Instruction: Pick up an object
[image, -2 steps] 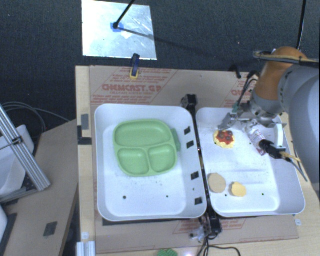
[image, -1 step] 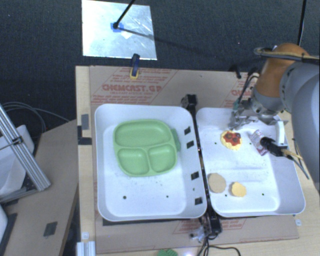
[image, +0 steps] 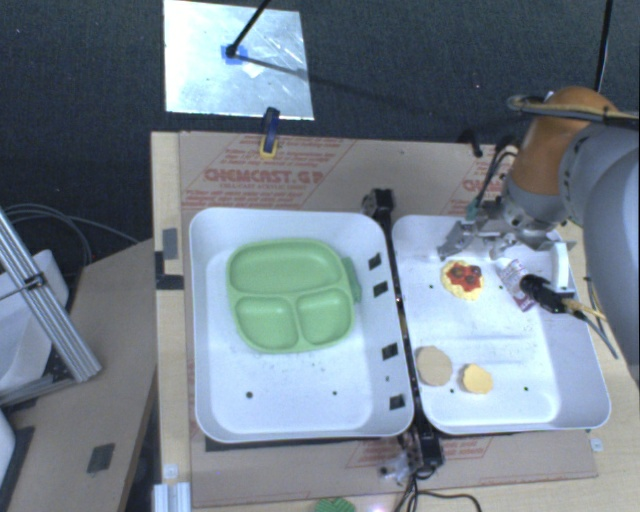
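Pizza toy (image: 462, 279) lies in right bin (image: 530, 395) — gripper (image: 480, 232) just above, fingers' state unclear

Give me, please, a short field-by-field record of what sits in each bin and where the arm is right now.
left bin: holds a green divided tray
right bin: holds a yellow piece with red spots, a tan round piece, a yellow round piece
arm: reaches in over the right bin's far side
gripper: just above the red-spotted piece; hold cannot be judged
bench: cardboard sheet beneath both bins
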